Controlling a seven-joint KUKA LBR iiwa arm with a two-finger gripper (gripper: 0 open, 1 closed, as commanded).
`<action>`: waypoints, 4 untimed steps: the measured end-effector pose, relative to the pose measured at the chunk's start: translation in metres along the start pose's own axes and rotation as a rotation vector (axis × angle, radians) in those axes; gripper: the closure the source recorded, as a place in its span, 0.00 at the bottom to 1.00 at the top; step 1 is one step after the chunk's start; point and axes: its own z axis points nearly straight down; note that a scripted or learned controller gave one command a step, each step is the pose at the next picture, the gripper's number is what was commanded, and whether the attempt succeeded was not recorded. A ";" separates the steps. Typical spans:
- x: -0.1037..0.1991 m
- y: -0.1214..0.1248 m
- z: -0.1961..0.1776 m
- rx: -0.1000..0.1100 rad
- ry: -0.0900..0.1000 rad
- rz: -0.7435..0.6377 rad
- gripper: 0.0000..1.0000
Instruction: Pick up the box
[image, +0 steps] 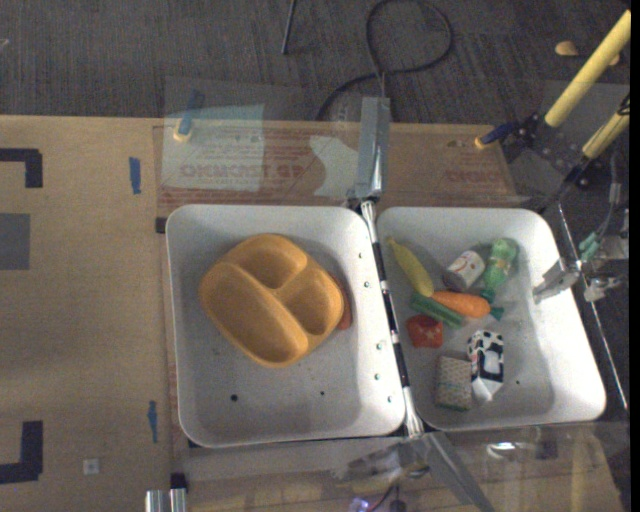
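While the box (453, 383) lies flat near the front of the right bin (575, 400), just beside a black-and-white carton (487, 362), the gripper (578, 272) hangs over that bin's right rim; can't tell claw state. Left bin (200, 400) holds an orange divided plate (271, 298).

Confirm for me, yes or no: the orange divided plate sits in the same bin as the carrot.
No. The plate lies in the left bin, while the carrot lies in the right bin among the other small items.

Orange plate (271, 298) left; box (453, 382), perhaps, among toys right.
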 end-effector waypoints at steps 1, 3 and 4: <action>0.118 0.092 0.045 -0.003 -0.001 0.142 0.00; 0.143 0.060 0.011 -0.001 -0.001 -0.147 1.00; 0.142 0.060 0.011 -0.001 -0.001 -0.146 0.00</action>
